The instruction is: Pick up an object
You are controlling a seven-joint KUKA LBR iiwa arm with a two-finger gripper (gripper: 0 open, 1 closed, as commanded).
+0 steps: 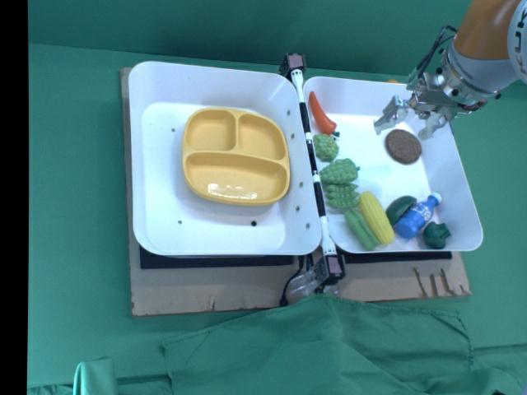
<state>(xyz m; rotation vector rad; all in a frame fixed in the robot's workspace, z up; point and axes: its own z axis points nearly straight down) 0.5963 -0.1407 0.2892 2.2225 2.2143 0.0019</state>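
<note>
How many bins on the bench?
2. Left bin holds the yellow divided plate; right bin holds the toy food, with the gripper above it.

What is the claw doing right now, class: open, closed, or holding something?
Claw: open, holding nothing, poised above the brown disc in the right bin.

Two bins sit side by side on the surface (74, 179). A plate (236, 155) lies in the left bin (148, 89). The right bin (461, 196) holds a disc (403, 146) near its far edge, a bottle (417, 215) near its front-right corner.
</note>
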